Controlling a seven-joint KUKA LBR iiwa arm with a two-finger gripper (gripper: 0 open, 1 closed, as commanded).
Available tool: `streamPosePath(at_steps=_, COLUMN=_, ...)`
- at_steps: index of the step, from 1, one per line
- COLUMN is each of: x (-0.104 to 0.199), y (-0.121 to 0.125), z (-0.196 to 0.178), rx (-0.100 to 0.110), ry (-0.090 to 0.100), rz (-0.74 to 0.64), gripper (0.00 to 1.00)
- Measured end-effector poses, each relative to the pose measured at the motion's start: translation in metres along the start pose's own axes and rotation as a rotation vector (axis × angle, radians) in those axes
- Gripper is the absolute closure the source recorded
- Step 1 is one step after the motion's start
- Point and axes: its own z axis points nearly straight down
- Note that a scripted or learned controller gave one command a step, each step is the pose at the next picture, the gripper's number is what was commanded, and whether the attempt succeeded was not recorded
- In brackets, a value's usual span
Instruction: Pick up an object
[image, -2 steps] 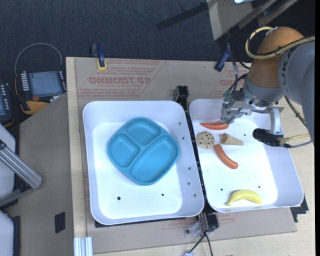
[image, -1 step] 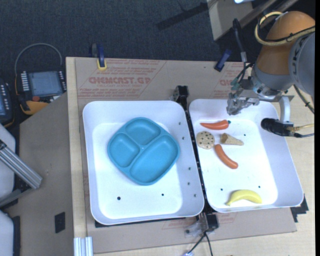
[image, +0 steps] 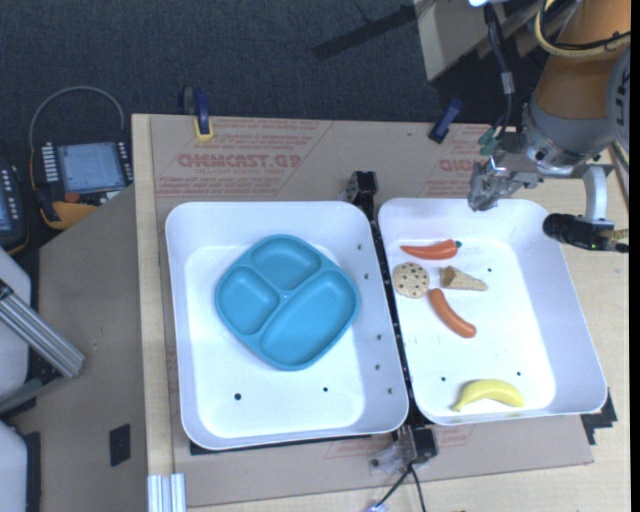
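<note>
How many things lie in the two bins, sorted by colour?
Blue: 1, the divided plate
Orange-red: 2, the carrot and the sausage
Tan: 2, the cookie and the cone
Yellow: 1, the banana
Total: 6

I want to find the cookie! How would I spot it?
Look in the right white bin, on the side next to the bin with the blue plate. The cookie lies just under the carrot. It is the one round, flat, tan thing with dark specks.
</note>
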Motion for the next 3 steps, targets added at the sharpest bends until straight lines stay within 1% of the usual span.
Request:
streamPosePath(at_steps=1, x=0.000, y=0.001, z=-0.023, rx=0.004, ry=0.001, rz=0.001, gripper=1.00)
streamPosePath(at_steps=2, x=0.048, y=-0.004, z=-0.010, rx=0.012, ry=0.005, rz=-0.003, gripper=1.00)
streamPosePath(at_steps=3, x=0.098, y=-0.014, z=-0.014, rx=0.011, ry=0.005, rz=-0.004, gripper=1.00)
